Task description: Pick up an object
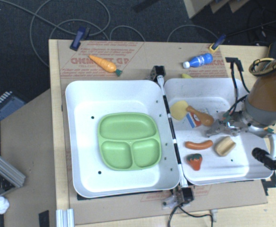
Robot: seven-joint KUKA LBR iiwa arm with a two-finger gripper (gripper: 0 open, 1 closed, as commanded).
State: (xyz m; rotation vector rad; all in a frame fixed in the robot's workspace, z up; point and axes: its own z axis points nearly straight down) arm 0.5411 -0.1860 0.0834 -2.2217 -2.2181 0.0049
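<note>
Camera view, fixed, slanted down on both bins. You've got the arm in from the right, wrist low over the right bin (pixel 209 176), gripper (pixel 224 125) just above and left of the bread roll (pixel 225 146). Can't tell from this angle what the gripper is doing; nothing visibly lifted.

Candidates for the pick, all in the right bin, loosely clustered centre-left:
- 1 hot dog sausage (pixel 199 145), lying flat, nr middle.
- 1 bread roll, just right of sausage, apart from it.
- 1 strawberry-like toy (pixel 195 161), red w/ green top, below sausage.
- 1 yellow round piece (pixel 179 110) touching a brown drumstick-like piece (pixel 200 117), w/ a small blue-white item (pixel 191 121) tucked under; exact ID unclear.

Judgement: gripper sits nearest the roll and the drumstick end, so one of those is the likely target. Items lie flat, spaced enough for a top-down approach, except the yellow/brown pile, which is crowded.

Left bin (pixel 81 98): 1 green divided tray (pixel 129 141), 3 compartments, centred; prob. a drop spot.

Off-bin on the bench: 1 toy carrot (pixel 104 64), 1 blue-white bottle (pixel 199 60), both out of play behind the bins.
</note>
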